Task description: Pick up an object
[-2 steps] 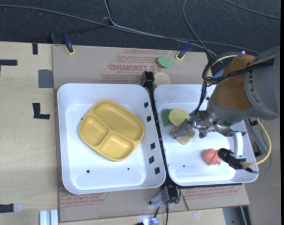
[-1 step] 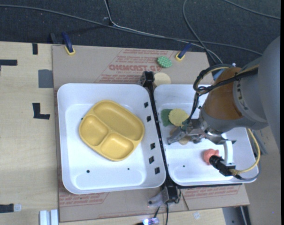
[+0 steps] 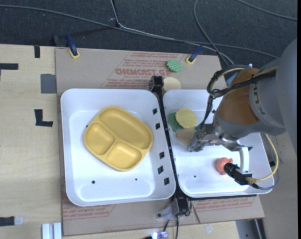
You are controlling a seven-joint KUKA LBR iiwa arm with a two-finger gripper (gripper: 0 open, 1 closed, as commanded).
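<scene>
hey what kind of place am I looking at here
Probably a robotics lab test bench: a grey robot arm reaches over two shallow white plastic bins, on a clamped cardboard sheet, with loose cables.

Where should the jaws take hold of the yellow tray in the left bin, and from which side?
Probably the tray's raised outer rim, from straight above. It lies flat, too broad to span, so one jaw goes inside a compartment and one outside. The upper-right edge faces the arm and has free bin floor around it.
</scene>
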